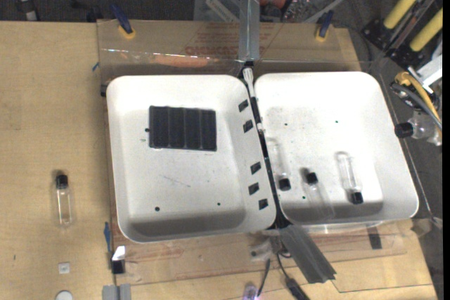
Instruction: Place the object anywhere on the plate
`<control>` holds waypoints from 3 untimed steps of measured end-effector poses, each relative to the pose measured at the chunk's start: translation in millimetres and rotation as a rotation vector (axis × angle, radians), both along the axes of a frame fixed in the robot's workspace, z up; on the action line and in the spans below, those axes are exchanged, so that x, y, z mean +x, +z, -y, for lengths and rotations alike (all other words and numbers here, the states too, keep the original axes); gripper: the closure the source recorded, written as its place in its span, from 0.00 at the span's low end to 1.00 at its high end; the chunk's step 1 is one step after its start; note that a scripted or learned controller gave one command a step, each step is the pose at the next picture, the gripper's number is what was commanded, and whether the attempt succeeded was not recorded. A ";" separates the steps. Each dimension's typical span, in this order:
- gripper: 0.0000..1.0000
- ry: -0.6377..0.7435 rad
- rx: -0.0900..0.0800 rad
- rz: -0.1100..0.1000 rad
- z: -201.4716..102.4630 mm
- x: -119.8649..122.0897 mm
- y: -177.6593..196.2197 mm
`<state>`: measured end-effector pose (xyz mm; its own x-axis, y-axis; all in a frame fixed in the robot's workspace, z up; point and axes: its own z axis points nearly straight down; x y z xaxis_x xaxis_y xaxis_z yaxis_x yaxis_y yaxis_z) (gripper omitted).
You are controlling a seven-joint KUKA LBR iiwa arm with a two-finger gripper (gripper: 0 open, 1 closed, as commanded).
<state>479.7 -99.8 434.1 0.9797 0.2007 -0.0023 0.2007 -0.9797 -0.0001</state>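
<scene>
Two white bins sit side by side on the tabletop. The left bin (133,214) holds a black ridged plate (183,128) in its far half. The right bin (394,172) holds three clear vials with black caps near its front edge: one (278,166) against the left wall, one (309,177) beside it, one (349,178) further right. Another vial (62,199) lies on the tabletop by the left edge.
</scene>
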 end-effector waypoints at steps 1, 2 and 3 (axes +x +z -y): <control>1.00 0.169 0.002 -0.003 4.1 -0.2 -0.3; 1.00 0.005 0.001 0.000 12.0 0.0 0.1; 1.00 0.157 0.001 -0.001 30.9 0.0 -0.1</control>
<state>479.7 -130.7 434.0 0.9363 0.3513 -0.0030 0.3513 -0.9363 -0.0014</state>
